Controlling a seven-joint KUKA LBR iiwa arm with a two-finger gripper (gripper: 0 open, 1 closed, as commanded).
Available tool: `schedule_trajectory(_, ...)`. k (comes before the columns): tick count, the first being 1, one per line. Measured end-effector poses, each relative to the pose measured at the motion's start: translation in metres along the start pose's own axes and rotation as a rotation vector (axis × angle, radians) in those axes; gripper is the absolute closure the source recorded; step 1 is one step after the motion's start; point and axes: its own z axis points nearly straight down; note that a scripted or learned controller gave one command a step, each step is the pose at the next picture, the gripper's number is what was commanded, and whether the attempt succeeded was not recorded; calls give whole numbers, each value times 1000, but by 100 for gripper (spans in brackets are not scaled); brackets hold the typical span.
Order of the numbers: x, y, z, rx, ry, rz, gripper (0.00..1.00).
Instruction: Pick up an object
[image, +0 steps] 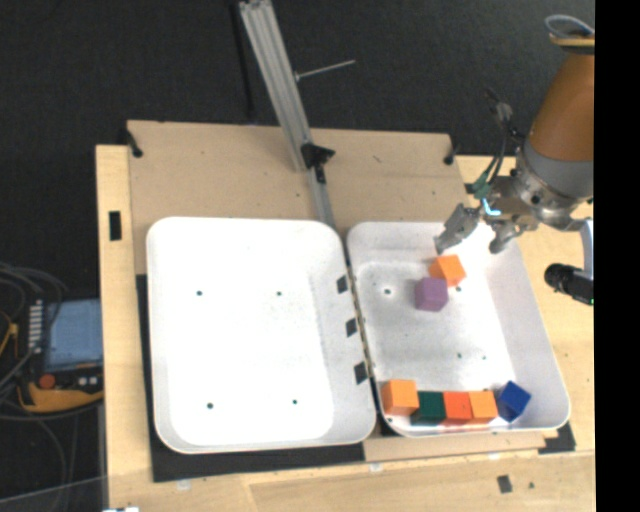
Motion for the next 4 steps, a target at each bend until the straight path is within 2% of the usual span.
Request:
schedule_trajectory(1, 0, 1, -3, -5, 0, 0, 0)
schedule_trajectory(2, 3, -6, 42, 0, -3, 3, 0)
schedule_trajectory(3, 6, -5, 105, 1, -3, 5, 0)
schedule_trajectory(4, 10, 2, 152, -12, -9, 3, 0)
